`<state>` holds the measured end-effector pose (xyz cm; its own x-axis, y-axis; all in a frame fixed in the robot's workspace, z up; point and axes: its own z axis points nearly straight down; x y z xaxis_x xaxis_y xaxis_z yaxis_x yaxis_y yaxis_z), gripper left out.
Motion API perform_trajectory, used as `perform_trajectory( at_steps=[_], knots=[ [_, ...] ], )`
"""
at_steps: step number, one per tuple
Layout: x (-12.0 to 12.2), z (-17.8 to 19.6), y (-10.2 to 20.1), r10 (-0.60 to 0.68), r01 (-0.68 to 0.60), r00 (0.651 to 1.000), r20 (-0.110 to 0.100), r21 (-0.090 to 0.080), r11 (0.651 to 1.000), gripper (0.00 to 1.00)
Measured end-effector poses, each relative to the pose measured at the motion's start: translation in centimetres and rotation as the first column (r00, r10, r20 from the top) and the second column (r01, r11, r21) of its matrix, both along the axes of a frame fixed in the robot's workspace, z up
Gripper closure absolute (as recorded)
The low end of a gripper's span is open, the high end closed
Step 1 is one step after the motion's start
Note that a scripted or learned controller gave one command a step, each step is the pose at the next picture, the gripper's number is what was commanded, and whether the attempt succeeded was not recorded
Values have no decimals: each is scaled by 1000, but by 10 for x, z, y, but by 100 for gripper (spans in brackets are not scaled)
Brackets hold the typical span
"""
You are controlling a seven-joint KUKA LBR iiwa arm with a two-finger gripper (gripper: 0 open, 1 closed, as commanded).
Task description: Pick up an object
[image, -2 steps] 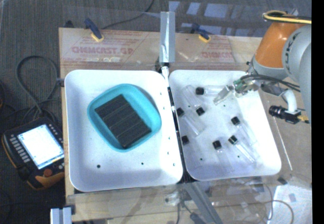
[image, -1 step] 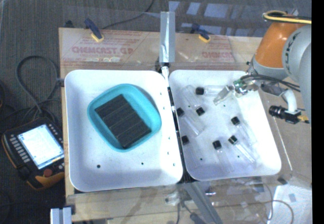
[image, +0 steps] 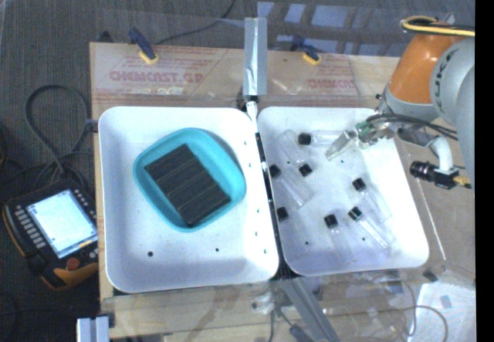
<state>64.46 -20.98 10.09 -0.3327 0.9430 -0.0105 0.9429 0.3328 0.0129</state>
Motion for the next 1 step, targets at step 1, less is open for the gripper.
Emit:
perform_trajectory(
  at_steps=[1],
  knots=[
    [0,0,0,0,0,1000,0,0,1000,0]
  ],
)
